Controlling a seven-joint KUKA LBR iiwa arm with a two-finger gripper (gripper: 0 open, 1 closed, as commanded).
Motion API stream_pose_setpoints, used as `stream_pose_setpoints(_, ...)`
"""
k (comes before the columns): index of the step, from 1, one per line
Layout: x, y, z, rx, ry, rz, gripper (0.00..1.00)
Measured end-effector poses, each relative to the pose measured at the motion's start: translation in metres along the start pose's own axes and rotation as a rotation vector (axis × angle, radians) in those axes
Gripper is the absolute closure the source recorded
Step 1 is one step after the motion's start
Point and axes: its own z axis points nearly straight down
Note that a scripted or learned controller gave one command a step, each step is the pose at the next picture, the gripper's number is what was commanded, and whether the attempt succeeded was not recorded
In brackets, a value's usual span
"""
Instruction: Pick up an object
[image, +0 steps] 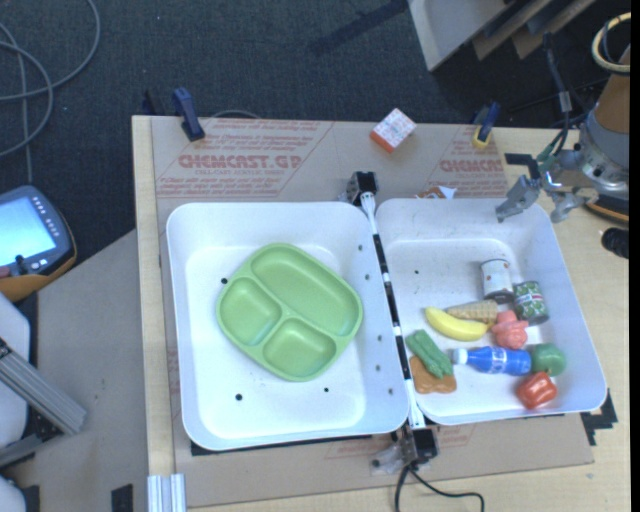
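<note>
While hanging over the top right corner of the right bin (560, 240), well apart from every object: tool (538, 195), seemingly with fingers spread and nothing between them. At left centre, lying in the left bin (190, 240): green tray (290, 311). Lower right of the frame, packed in a tight cluster: green vegetable (428, 352), banana (455, 324), blue bottle (494, 360), can (494, 277), red pepper (537, 390). Likely trouble: closing on two neighbours at once, nudging the round bottle or can aside, or clipping the bin wall on descent.
</note>
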Motion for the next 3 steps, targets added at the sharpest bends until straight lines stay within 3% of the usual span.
stream_pose_setpoints(1, -0.007, -0.025, 0.123, 0.004, 0.011, -0.002, 0.0)
stream_pose_setpoints(2, -0.009, -0.023, 0.108, -0.002, 0.002, -0.003, 1.0)
stream_pose_setpoints(3, -0.008, -0.023, 0.108, 0.0, 0.003, -0.003, 0.0)
